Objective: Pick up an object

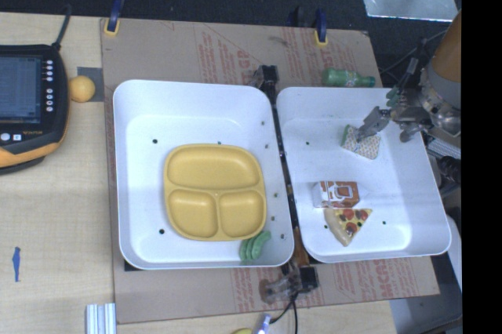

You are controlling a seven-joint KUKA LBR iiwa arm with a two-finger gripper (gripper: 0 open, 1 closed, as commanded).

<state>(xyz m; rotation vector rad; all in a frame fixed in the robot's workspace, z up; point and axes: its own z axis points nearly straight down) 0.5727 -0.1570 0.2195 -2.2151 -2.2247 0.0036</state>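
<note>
A small grey, speckled sponge-like piece (361, 143) lies in the upper middle of the right bin (416, 191), on the white floor. The gripper (375, 123) reaches in from the right and sits directly above and against the piece's upper edge; whether its fingers are spread or closed on the piece cannot be told. Below, well apart from the piece, a small brown-and-white carton (338, 193) lies near the bin's centre, and a pizza-slice toy (347, 223) lies just beneath the carton. The floor to the right of these things and toward the near rim is bare white. A green bottle (347, 78) lies on the brown board just outside the bin's far rim. The left bin (133, 168) holds a yellow divided tray (213, 191) in its middle and a green toy (254, 246) in its near right corner. A teach pendant (27, 105) and an orange ball (81, 88) lie on the bench at left.
</note>
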